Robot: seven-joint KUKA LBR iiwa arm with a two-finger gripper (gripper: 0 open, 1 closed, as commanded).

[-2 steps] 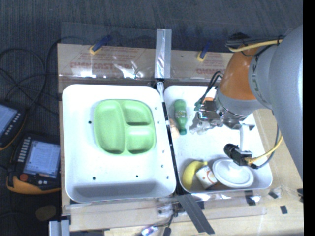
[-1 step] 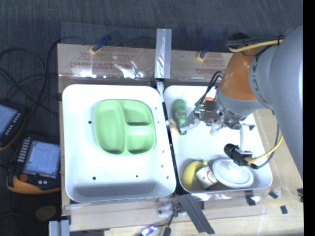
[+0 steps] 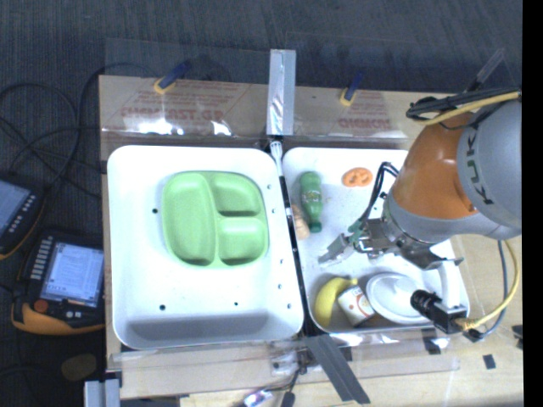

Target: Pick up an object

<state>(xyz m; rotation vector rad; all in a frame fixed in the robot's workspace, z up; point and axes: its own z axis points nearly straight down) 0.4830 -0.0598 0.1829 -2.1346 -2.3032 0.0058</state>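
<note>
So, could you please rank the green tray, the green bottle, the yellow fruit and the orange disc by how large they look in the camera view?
1. Green tray, by far the largest.
2. Green bottle and yellow fruit: too alike to rank, and the fruit is partly hidden by a cup.
3. Orange disc, the smallest.

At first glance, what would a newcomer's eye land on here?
The big grey arm with its orange band reaches over the right bin, its gripper low among a green bottle, a yellow fruit and a white cup. In the left bin lies a green tray.
</note>
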